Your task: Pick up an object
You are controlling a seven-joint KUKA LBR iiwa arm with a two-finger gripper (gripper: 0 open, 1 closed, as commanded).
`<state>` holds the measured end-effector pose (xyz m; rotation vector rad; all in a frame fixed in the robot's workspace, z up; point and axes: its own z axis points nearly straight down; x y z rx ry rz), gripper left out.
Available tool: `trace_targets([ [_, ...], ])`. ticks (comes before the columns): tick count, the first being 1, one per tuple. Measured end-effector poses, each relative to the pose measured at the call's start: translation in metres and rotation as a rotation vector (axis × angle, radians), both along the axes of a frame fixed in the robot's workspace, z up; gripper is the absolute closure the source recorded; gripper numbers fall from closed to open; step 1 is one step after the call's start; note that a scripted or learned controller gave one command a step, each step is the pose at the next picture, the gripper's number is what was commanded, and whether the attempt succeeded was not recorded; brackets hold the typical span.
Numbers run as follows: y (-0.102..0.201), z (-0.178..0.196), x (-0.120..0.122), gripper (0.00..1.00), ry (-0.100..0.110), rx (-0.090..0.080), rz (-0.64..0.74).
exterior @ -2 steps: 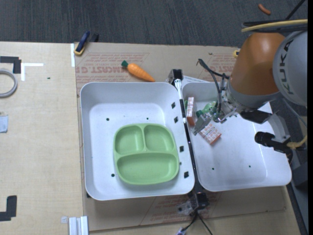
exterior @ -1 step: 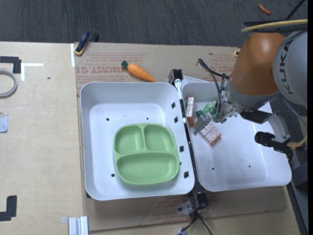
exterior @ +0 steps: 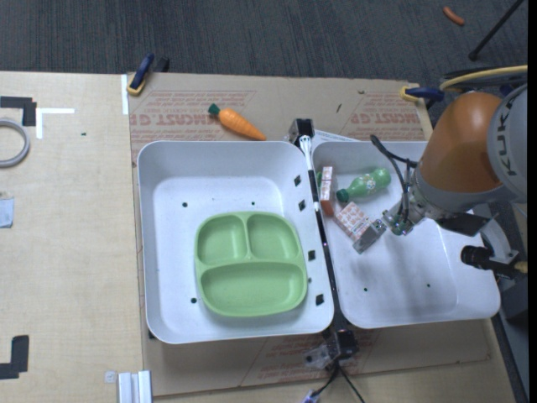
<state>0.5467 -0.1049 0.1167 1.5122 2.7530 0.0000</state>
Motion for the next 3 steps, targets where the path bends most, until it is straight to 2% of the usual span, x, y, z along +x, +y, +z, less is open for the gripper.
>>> trace_targets([
  [1,0.072,0.076,0.013,0.0,-0.002,0.0,-0.108],
  [2,0.096,0.076,-0.021,0.0,-0.001,0.0,0.423],
  [3,0.1,0.076,0.015,0.0,-0.003,-0.001,0.898],
])
